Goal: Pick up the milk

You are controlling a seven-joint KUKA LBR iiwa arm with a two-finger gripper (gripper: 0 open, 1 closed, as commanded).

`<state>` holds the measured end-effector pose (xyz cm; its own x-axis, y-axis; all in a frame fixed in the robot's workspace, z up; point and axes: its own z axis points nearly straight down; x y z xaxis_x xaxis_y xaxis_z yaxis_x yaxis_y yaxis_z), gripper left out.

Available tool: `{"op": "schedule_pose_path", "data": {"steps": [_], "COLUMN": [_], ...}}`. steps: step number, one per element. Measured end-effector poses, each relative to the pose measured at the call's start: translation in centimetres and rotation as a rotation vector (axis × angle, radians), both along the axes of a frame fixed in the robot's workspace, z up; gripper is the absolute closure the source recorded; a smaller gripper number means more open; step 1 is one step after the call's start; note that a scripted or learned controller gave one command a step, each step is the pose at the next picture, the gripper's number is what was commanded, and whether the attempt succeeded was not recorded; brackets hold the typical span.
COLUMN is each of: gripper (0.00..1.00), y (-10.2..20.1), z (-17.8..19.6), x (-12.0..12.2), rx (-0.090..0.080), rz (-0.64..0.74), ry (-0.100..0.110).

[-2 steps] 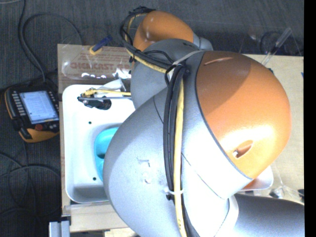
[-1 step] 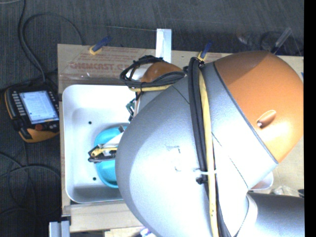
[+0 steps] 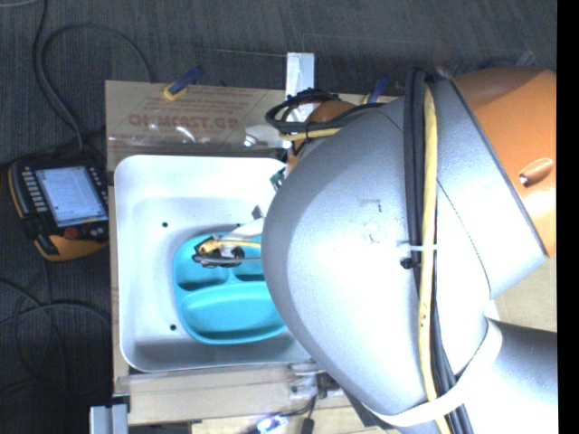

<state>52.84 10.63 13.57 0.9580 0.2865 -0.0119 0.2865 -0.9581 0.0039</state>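
One white bin (image 3: 145, 242), blue tray (image 3: 226, 319) inside, arm (image 3: 380, 251) above, tool state unclear, cardboard lettering perhaps mirrored.

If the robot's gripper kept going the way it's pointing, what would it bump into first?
Probably the blue tray. The gripper pokes out from under the big grey arm, reaching leftward and down over the tray's compartments in the white bin. Depth is hard to judge from above, so that's a best guess.

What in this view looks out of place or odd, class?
The arm looms close to the camera, covering much of the bench. In the white bin, a blue tray lies askew with a small dark object on it.
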Motion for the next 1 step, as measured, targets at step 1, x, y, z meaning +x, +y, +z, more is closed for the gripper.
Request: {"op": "schedule_pose_path", "data": {"steps": [1], "gripper": [1.0], "y": [-3.64], "z": [23.39], "x": [3.4], "rx": [0.0], "rz": [0.079], "ry": [-0.005]}}
